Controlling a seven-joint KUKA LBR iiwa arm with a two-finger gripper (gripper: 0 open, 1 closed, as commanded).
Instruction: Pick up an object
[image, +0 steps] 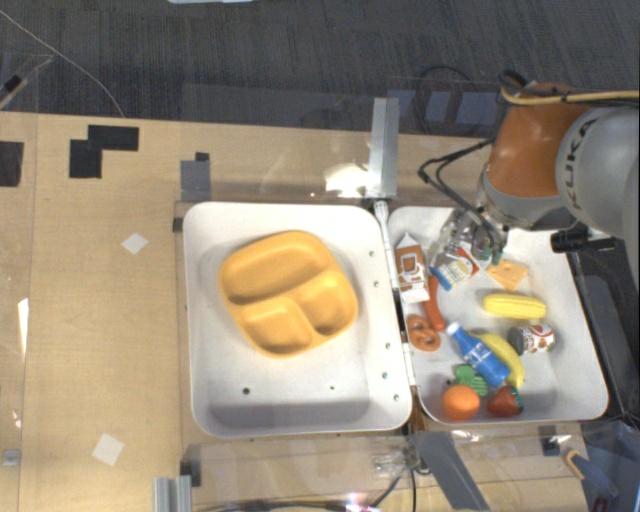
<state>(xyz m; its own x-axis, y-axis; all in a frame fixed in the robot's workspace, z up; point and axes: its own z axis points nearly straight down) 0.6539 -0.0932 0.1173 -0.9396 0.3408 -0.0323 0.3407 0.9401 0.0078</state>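
Wooden surface (90, 330) carries two white bins | camera view: gripper (468, 243) low in right bin (585, 345), over small carton (456, 268); finger state cannot tell | carton looks light, stiff, crushable: pinch across narrow sides | yellow tray (288, 291) in left bin (215, 390)

Arm (590, 150): bulky rounded housing, matte light grey shell at far right, smooth curved surfaces. Wide orange band (528, 148) wraps the segment above the wrist, glossy, with a thin pale rim on top. Part of a dark letter marking shows on the grey shell next to the orange. Black cables (450, 165) loop off the wrist area. Gripper (468, 240) small, metallic silver-grey with dark bits, details blurred. Black block fitting on the grey side.
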